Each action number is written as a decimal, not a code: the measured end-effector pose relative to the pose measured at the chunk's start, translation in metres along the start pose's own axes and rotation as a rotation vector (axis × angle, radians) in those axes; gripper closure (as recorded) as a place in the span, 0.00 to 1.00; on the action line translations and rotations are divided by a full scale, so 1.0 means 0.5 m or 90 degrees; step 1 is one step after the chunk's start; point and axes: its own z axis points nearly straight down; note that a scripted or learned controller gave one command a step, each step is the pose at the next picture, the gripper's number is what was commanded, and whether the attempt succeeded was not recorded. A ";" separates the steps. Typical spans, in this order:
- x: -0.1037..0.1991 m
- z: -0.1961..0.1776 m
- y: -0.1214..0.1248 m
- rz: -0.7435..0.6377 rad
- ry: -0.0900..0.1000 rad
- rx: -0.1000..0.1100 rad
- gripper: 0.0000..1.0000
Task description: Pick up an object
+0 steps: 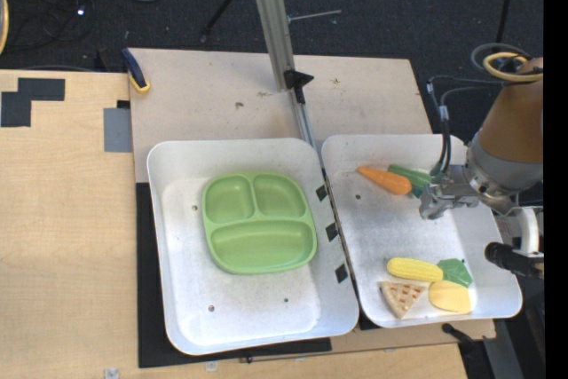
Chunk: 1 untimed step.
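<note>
In the right bin (390, 235) an orange toy carrot (385, 180) with a green top (410, 176) lies near the back. A yellow corn cob (414, 270), a pizza slice (401, 297), a yellow piece (451, 297) and a green leafy piece (456, 271) cluster at the front right. My gripper (432, 207) hangs over the right bin's right side, just right of the carrot's green top and slightly nearer the front. Nothing shows between its fingers.
A green divided plate (259, 222) lies in the left bin (177, 280). A metal post (275, 22) stands behind the bins. The arm's orange band (519, 124) and grey body lean in over the right bin's right edge.
</note>
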 end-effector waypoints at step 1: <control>-0.008 -0.121 -0.011 -0.003 0.000 0.000 1.00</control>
